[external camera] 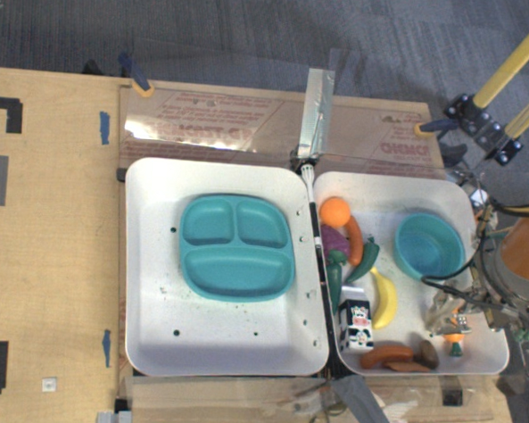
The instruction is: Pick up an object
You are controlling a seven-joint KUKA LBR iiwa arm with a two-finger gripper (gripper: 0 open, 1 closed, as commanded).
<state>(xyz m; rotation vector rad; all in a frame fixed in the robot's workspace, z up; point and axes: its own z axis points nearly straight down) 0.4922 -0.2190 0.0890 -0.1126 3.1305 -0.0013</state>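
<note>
**Gripper low in the right bin, food toys to its left**

The left bin (142, 315) held a teal divided plate (237, 247) and nothing else worth a grasp. Along the right bin's (483, 364) left wall ran a crowded column: an orange (334, 210), a purple piece (337, 242), a carrot (355, 241), a green pepper (334, 282), a small carton (355, 321). A banana (384, 298) lay just beside them, its long axis running near to far. A teal bowl (429, 246) sat at the far side. Along the near wall lay a sausage (390, 354), long axis left to right, with a brown lump (428, 354) touching its right end.

The gripper (452, 323) stood over the bin's near right corner, tangled in cables. I could not tell how wide it stood, and nothing showed plainly between its tips. The sausage and lump lay nearest, just left of it and slightly nearer the camera; the banana lay farther left.
</note>
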